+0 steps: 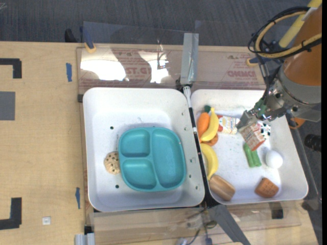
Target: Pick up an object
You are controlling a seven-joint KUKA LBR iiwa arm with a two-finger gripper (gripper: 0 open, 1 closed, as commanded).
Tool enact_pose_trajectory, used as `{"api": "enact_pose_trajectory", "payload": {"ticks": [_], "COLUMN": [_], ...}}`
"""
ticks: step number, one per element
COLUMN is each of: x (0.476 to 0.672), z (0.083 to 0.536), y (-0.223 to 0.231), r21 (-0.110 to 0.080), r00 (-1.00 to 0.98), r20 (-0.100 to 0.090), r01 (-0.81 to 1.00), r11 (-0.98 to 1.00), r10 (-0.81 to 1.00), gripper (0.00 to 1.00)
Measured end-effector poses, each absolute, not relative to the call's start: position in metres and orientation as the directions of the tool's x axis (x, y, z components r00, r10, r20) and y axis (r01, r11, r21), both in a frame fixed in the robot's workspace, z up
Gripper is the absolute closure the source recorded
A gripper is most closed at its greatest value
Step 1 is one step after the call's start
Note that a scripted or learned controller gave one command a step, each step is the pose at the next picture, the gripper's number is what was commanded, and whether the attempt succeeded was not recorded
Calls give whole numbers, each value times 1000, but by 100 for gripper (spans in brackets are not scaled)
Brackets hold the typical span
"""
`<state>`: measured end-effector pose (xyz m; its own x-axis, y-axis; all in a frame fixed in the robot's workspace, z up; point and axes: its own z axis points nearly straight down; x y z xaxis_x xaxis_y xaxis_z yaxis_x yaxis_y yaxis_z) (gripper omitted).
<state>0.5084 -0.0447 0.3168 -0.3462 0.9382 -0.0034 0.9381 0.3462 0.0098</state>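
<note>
Bench: two bins (97,152); two bananas (209,160), one egg (274,159); gripper (254,122) state unclear.

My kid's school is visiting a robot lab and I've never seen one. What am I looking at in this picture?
One camera looks down at a slant on a bench with two white bins. The left bin holds a teal divided plate and a cookie. The right bin holds toy food: bananas, a carrot, a white egg, a small carton and others. The grey and orange robot arm reaches in from the right; its hand sits low by the carton. Whether it grips anything is unclear.
</note>
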Motion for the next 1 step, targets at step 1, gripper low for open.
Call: {"api": "enact_pose_trajectory", "payload": {"ticks": [1], "x": [566], "z": [247], "y": [-34], "r21": [-2], "r00": [-749], "r20": [3], "r01": [663], "r11": [749], "r10": [663], "gripper": [100]}}
